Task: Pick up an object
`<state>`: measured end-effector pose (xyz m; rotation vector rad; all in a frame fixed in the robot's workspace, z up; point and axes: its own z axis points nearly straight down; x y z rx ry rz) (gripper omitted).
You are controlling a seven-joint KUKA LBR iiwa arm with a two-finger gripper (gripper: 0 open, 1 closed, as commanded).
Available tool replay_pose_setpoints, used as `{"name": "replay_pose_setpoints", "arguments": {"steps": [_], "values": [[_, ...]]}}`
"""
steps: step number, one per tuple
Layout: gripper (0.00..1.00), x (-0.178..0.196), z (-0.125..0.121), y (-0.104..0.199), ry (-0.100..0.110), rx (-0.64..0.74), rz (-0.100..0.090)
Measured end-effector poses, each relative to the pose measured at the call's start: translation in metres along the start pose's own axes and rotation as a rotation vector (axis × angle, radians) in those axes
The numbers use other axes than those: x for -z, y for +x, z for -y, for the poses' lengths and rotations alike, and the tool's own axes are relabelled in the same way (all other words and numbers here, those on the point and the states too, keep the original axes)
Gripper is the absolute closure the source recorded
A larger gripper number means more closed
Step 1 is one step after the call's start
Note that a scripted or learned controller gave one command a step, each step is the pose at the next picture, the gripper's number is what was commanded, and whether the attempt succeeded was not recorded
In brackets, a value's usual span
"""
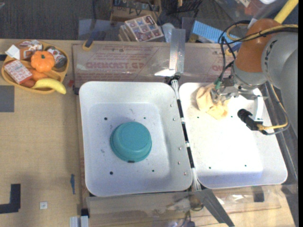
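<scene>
Item: pale yellow cloth (210, 104), right bin (236, 174), at 11 o'clock. Pincer (218, 94) down upon it; grip state cannot be told. Teal bowl (131, 141) in left bin (94, 103). Risk: limp fabric may slip free when lifted.

the pincer (218, 95) hides part of the pale yellow cloth (210, 105); its grip cannot be told.

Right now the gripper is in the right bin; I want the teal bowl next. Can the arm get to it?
Probably yes: the bowl lies upside down, alone in the left bin, nothing over it. The gripper must only cross the divider.
</scene>
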<state>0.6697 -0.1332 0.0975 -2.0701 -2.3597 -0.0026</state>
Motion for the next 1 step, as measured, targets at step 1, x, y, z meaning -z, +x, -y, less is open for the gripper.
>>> {"name": "replay_pose_setpoints", "arguments": {"steps": [1], "values": [[1.0, 0.0868, -0.0004, 0.0141, -0.002, 0.353, 0.005]]}}
